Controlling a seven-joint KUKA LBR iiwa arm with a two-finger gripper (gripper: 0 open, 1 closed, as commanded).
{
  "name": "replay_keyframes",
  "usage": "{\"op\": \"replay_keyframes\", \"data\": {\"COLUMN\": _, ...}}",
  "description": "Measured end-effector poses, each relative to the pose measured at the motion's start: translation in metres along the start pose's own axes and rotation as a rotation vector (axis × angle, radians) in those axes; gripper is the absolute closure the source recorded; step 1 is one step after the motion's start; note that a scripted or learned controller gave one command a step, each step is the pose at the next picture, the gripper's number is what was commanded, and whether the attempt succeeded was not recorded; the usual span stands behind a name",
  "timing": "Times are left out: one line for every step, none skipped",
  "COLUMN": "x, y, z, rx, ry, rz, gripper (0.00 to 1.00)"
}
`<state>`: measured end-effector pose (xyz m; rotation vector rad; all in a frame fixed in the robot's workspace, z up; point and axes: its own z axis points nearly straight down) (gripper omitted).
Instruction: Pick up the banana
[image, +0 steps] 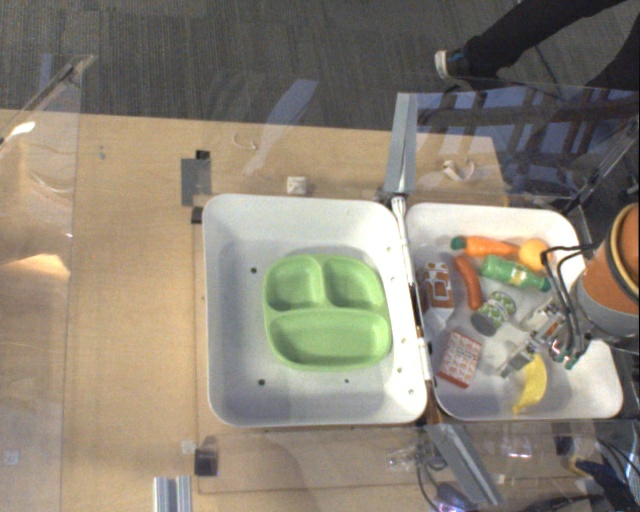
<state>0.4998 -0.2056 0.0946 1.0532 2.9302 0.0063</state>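
The yellow banana (531, 386) lies near the front of the right white bin (598, 404), curved and pointing toward the front edge. My gripper (541, 339) hangs low over the bin just behind the banana's upper end, close to it. The grey arm with its orange band (612, 272) comes in from the right above the bin's right side. Nothing can be seen held in the gripper.
The right bin also holds a carrot (487, 245), an orange fruit (533, 252), a green bottle (512, 271), a red sausage (468, 282), a small can (493, 312) and a red packet (460, 358). A green divided plate (326, 310) sits in the left bin (230, 300).
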Motion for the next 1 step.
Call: {"op": "replay_keyframes", "data": {"x": 0.0069, "y": 0.005, "z": -0.0007, "rx": 0.003, "ry": -0.011, "rz": -0.202, "gripper": 0.0}}
